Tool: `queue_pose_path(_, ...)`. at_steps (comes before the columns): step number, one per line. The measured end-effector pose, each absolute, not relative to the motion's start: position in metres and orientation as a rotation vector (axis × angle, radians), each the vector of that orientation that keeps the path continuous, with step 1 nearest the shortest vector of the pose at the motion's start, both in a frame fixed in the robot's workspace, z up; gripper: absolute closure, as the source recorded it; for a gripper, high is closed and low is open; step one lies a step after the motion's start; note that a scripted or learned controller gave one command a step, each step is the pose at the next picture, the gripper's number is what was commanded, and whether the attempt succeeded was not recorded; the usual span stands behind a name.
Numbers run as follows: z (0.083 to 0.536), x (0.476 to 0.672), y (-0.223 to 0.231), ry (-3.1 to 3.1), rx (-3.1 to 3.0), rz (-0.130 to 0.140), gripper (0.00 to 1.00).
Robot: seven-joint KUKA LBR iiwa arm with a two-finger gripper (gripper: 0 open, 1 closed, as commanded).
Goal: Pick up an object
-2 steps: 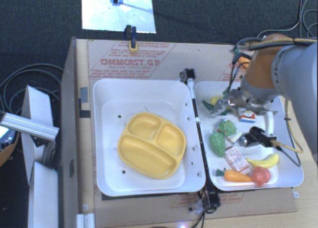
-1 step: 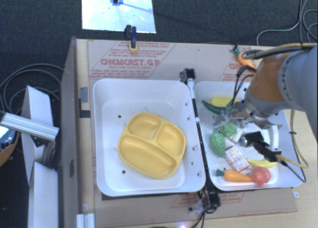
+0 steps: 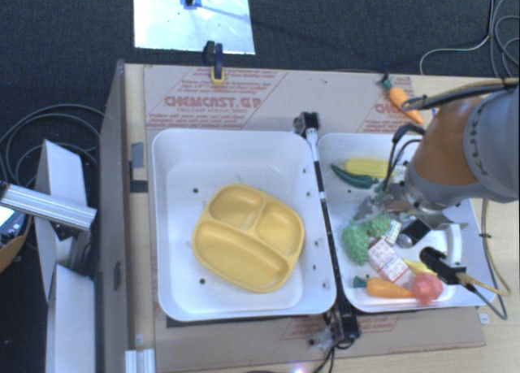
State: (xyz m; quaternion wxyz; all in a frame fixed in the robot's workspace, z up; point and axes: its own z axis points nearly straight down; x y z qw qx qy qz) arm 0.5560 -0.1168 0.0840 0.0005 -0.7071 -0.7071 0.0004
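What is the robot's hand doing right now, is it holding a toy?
Gripper: down in the right bin over the green toy; open, shut or holding something cannot be told.

dark carpet [image 3: 65, 30] surrounds the cardboard-topped bench [image 3: 244, 95]; a pale sheet [image 3: 193, 6] lies behind it, cables [image 3: 41, 132] at left.

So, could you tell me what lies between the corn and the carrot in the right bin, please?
In the camera view, the green broccoli and a small patterned box lie between the corn and the carrot.
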Motion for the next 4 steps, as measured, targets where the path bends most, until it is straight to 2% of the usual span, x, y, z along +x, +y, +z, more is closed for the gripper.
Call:
queue_pose_path(1, 0.095, 0.559, -0.116, -2.224, -2.222, -0.004, 1.00)
queue_pose_path(2, 0.095, 0.558, -0.116, -2.224, -2.221, -0.004, 0.00)
queue_pose_path(3, 0.085, 0.625, -0.126, -2.232, -2.219, -0.007, 0.00)
queue_pose_path(4, 0.079, 0.661, -0.085, -2.198, -2.201, 0.041, 0.00)
